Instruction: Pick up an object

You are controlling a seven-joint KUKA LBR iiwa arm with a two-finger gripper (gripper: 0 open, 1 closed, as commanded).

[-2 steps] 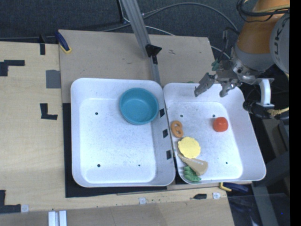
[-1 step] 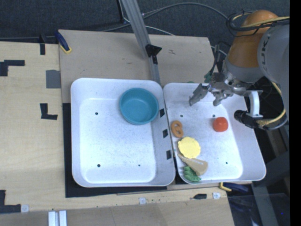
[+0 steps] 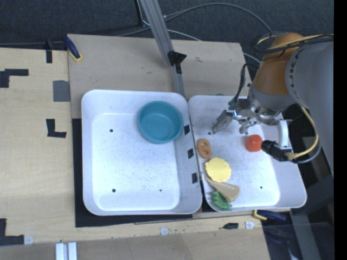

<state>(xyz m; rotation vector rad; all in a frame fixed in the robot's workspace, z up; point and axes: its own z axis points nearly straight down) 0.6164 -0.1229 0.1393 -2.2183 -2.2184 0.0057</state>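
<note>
Your pincer (image 3: 234, 122) hangs open and empty over the right bin (image 3: 271, 199), just beside the red tomato (image 3: 253, 143), probably lining up a grab.

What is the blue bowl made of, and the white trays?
The blue bowl looks like plastic: one even colour, smooth, with a soft matte sheen. The white bins also seem plastic, moulded with rounded corners and slightly glossy rims, though painted metal can't be ruled out.
</note>
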